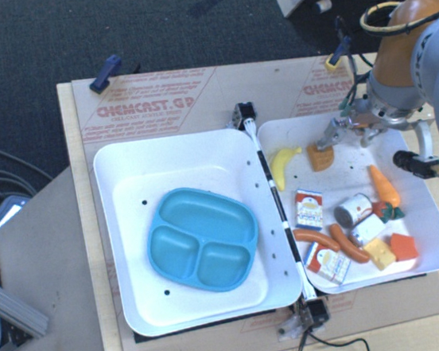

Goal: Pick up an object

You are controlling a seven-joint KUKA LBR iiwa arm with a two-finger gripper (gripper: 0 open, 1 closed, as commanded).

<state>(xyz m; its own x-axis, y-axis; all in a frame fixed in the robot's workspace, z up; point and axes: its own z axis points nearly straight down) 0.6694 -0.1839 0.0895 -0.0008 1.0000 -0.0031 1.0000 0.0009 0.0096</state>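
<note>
Lighting's pretty even overall — bright, diffuse, no hard shadows anywhere. The two white bins (122, 224) run close to blown out, esp. the flat floor around the blue tray (204, 238), which only throws a thin soft shadow at its 6 o'clock edge. Dark carpet (64, 30) at 12 o'clock soaks up light and shows some grain. Res is low, so small print on the packets at 4 o'clock is mush. The arm (403, 50) at 2 o'clock looks soft w/ a bit of blur, and there's a mild sheen on its orange band. Straight edges stay fairly straight toward the corners — not much distortion.
</note>
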